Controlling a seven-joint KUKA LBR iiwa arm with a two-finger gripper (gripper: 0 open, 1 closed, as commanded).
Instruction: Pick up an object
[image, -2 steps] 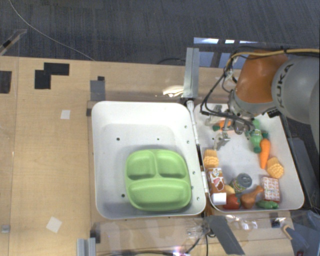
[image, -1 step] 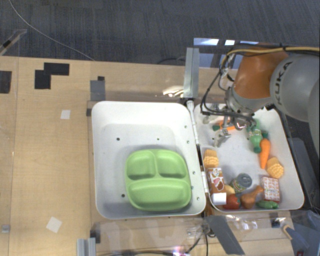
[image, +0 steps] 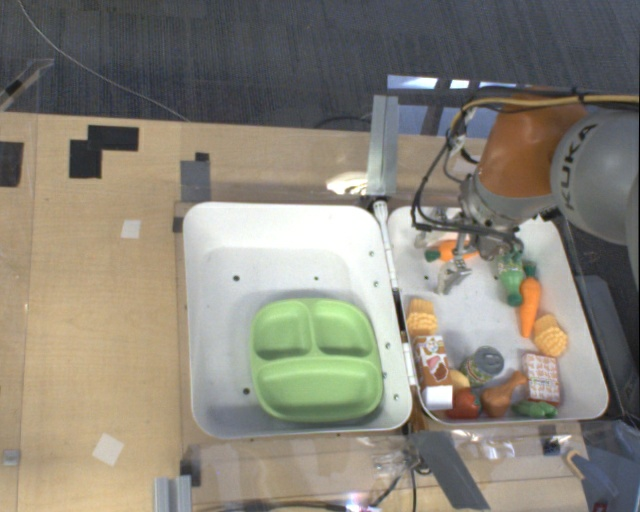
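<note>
At the near edge of the right bin (image: 596, 385) a cluster of toy food lies packed together: a red tomato-like piece (image: 462, 403), a brown piece (image: 499, 397), a small green item (image: 538, 408), a printed red-and-white carton (image: 541, 376) and a taller printed box (image: 431, 360) against the bin's left wall. A round grey tin (image: 487, 362) sits among them. A little farther in, a ridged yellow-orange biscuit (image: 549, 335) lies near the right wall and a waffle-like yellow piece (image: 421, 319) near the left wall. Beyond the biscuit, a carrot (image: 528, 304) lies lengthwise, touching a green vegetable (image: 513, 281) at its far end.

In the left bin (image: 215, 235), a green compartment plate (image: 316, 357) rests toward the near side, with three sections.

Farther back in the right bin, the end effector (image: 466, 262) hangs low over the bin floor, below the orange band (image: 522, 150) of the arm. A small orange piece with a green end (image: 438, 251) lies just beside its left. Whether its prongs are spread or closed cannot be told, and nothing is visibly between them.

The bench (image: 90, 330) beyond is bare wood with black markings (image: 100, 148).
</note>
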